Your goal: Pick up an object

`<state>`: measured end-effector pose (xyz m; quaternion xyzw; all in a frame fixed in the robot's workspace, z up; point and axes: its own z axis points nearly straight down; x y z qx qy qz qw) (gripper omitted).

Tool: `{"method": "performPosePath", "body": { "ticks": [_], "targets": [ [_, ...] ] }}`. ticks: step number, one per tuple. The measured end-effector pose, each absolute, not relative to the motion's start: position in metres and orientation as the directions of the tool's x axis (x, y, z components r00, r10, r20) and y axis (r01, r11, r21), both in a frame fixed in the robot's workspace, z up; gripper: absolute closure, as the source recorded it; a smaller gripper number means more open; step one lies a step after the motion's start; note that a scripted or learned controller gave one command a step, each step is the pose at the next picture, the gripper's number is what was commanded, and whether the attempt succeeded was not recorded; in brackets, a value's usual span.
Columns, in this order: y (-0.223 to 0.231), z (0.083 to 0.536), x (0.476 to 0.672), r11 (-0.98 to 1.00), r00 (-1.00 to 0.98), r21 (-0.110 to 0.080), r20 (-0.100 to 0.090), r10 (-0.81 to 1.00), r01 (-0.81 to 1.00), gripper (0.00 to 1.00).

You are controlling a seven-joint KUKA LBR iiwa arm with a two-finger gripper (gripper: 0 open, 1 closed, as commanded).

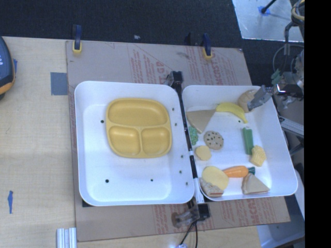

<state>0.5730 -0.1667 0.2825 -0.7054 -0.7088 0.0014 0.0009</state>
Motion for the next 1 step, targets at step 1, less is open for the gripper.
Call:
{"method": "performPosePath", "body": {
  "ticks": [1],
  "targets": [
    [-0.2101, 0.1794, 0.5727, 0.002, -0.002, -0.013, 0.0, 1.0, 1.0, 0.0]
  ]
}}
